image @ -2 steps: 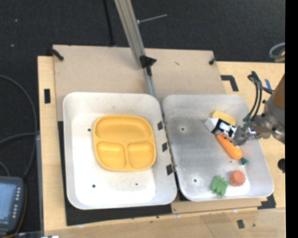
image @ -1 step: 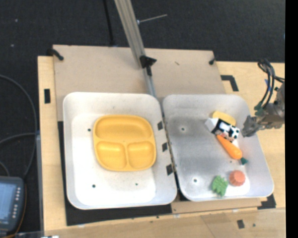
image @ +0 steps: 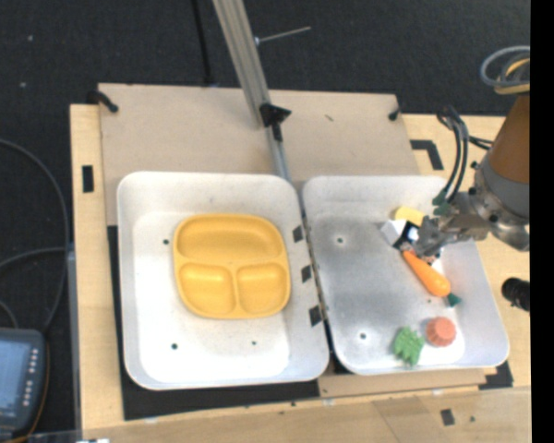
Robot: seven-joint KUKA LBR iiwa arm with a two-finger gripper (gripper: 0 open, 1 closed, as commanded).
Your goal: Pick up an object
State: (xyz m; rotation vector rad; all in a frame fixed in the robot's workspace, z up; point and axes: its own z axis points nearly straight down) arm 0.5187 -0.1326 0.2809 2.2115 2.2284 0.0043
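Tool (image: 425,241) low over the right bin (image: 369,284), at the upper end of the orange carrot (image: 427,275) and beside a yellow-and-white piece (image: 404,220); we cannot tell its state, as its tip is perhaps masked by the wrist. For a sound grasp, we would centre on the carrot's body, across its long axis, well apart from the green toy (image: 407,344) and red piece (image: 440,331).

No text, label or number can be read on anything here.
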